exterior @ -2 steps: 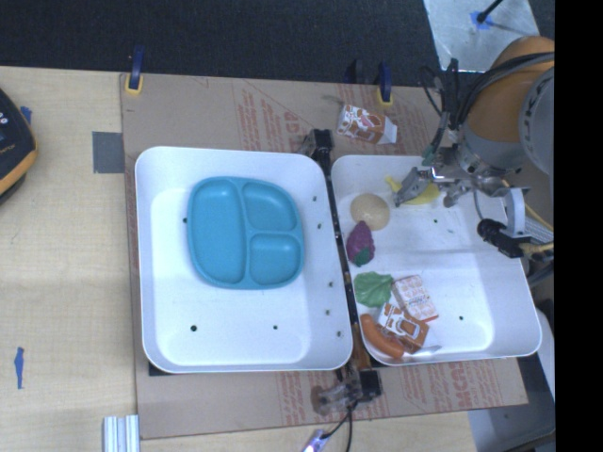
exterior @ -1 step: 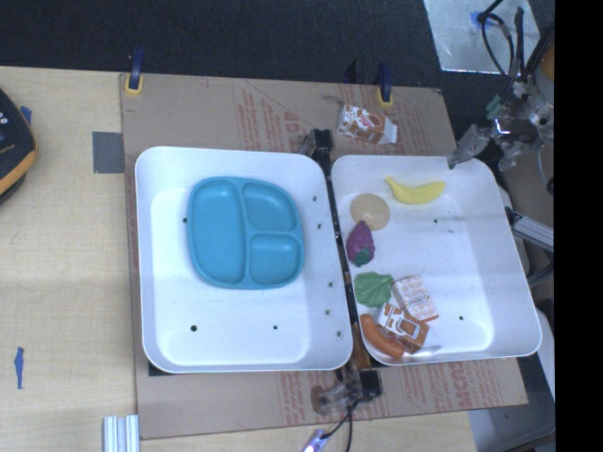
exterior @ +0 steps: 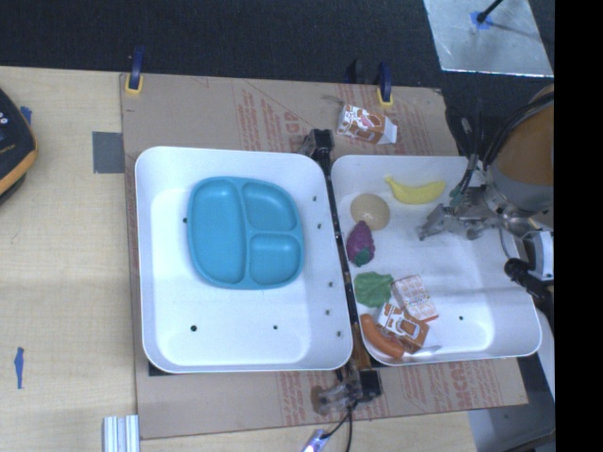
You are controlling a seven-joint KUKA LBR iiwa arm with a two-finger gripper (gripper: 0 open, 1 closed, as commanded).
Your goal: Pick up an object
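Observation:
The right bin [exterior: 490, 332] holds a yellow banana [exterior: 415, 190], a tan round piece [exterior: 370, 210], a purple piece [exterior: 360, 244], a green leafy piece [exterior: 373, 288], an orange carrot-like piece [exterior: 380, 341] and two red-and-white packets [exterior: 407, 311]. My gripper [exterior: 450, 222] reaches in from the right, low over the bin's upper right part, just below and right of the banana. Nothing shows between its fingers.
The left bin [exterior: 170, 337] carries a blue divided plate [exterior: 246, 232]. Another red-and-white packet [exterior: 366, 125] lies on the cardboard behind the bins. A yellow-black device [exterior: 13, 149] sits at the far left edge.

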